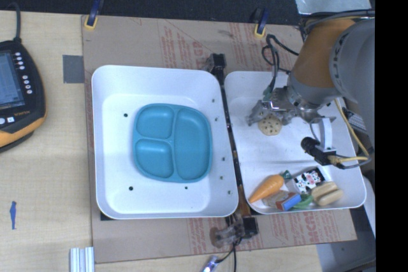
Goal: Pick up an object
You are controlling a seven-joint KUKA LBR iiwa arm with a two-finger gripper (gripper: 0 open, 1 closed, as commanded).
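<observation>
A round chocolate-chip cookie (269, 126) lies in the upper middle of the right white bin (245, 89). My gripper (268, 111) hangs right over the cookie's far edge, reaching in from the right, and its metal tip partly overlaps the cookie. Whether it touches the cookie is unclear. An orange toy carrot (266, 186) rests near the bin's front left. Beside it sits a cluster of small toys: a blue piece (291, 202), a white patterned block (308, 179) and a beige bun (325, 193).
The left white bin (105, 137) holds a blue divided plate (172, 141). An orange-edged teach pendant (16, 95) lies on the bench at far left. Clamps (94, 13) pin the cardboard sheet under both bins.
</observation>
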